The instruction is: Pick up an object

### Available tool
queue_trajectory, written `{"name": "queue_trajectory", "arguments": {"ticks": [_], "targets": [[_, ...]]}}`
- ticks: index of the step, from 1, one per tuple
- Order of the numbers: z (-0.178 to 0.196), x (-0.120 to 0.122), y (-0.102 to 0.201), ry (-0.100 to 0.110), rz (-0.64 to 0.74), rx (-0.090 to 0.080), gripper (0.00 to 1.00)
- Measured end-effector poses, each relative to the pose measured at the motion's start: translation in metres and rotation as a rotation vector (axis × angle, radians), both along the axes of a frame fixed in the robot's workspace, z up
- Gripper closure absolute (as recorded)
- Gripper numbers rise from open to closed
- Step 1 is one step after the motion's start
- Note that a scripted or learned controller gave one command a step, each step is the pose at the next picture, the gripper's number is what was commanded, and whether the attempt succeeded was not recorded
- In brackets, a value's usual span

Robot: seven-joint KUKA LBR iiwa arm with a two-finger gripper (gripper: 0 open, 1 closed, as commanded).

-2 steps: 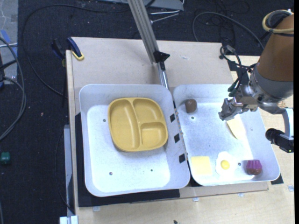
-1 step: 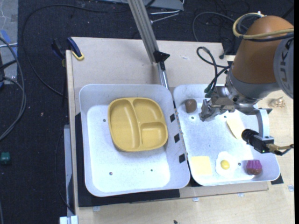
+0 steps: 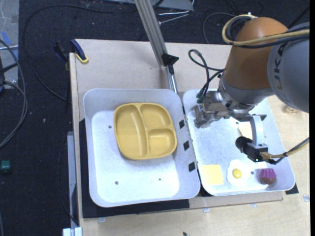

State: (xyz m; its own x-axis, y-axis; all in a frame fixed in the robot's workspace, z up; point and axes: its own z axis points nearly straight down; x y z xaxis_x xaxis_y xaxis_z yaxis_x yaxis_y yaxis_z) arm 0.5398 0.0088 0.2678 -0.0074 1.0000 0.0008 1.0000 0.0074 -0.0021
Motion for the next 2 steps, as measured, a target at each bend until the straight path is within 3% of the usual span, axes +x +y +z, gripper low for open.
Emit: {"name": "queue_trajectory", "arguments": {"ticks": [2], "targets": [[-0.025, 0.004, 0.088, 0.0, -0.001, -0.001, 1.0]]}}
